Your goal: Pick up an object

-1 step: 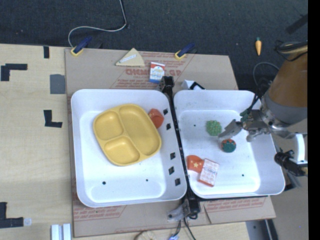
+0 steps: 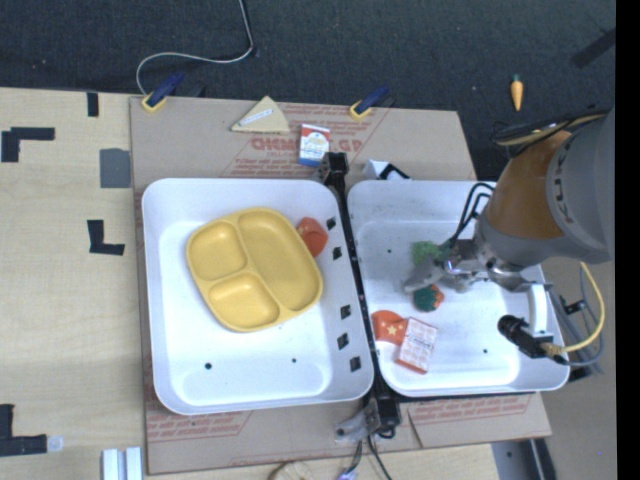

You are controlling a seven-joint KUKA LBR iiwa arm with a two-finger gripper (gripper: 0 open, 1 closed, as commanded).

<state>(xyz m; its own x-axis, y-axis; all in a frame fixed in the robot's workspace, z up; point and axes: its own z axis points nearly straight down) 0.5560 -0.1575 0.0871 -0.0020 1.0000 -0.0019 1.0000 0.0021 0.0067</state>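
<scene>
The small dark-green rounded toy (image 2: pixel 430 295) lies in the right white plastic bin (image 2: pixel 455 368), just under the gripper (image 2: pixel 441 271); whether its fingers are closed or apart I cannot tell. It looks light, hard and smooth (likely to slip), so a pinch across its middle seems best. Near it lie a flat red-and-white packet (image 2: pixel 418 346) and an orange-red piece (image 2: pixel 388 325).

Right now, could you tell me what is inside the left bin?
The left bin holds a yellow divided plate and, against the plate's upper-right edge, a small orange-red object. Whatever lies beneath the plate is covered.
</scene>
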